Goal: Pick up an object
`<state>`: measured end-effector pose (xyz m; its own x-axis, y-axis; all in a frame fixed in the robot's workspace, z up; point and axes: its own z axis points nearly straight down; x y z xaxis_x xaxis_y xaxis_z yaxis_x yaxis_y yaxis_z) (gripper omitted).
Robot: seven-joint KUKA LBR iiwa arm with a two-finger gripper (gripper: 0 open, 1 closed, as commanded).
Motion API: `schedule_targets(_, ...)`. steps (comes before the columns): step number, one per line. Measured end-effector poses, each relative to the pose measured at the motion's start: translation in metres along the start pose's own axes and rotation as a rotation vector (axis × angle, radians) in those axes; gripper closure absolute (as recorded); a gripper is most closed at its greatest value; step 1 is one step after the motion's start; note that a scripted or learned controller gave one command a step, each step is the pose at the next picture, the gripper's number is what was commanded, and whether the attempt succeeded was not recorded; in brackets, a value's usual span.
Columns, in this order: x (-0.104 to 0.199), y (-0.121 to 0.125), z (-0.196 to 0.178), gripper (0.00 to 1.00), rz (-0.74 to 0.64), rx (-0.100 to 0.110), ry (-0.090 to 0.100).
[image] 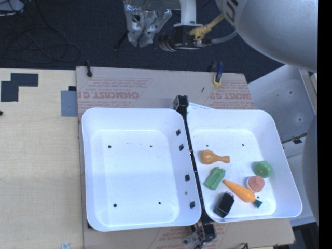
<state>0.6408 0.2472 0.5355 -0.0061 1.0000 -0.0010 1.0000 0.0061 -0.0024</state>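
Counting six toys (232, 180) in right bin (284, 154); gripper (142, 27) above.

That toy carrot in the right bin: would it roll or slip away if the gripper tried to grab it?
The carrot looks like smooth moulded plastic, so probably stiff, light and somewhat slippery. Its tapered round body could roll or pivot if nudged from the side. It lies close to the pink piece and black block, which might get bumped.
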Motion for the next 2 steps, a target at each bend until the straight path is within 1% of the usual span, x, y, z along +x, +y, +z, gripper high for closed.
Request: schedule_targets(2, 0.0010, -0.0029, -0.0198, 1.00, -0.008, 0.007, -0.004)
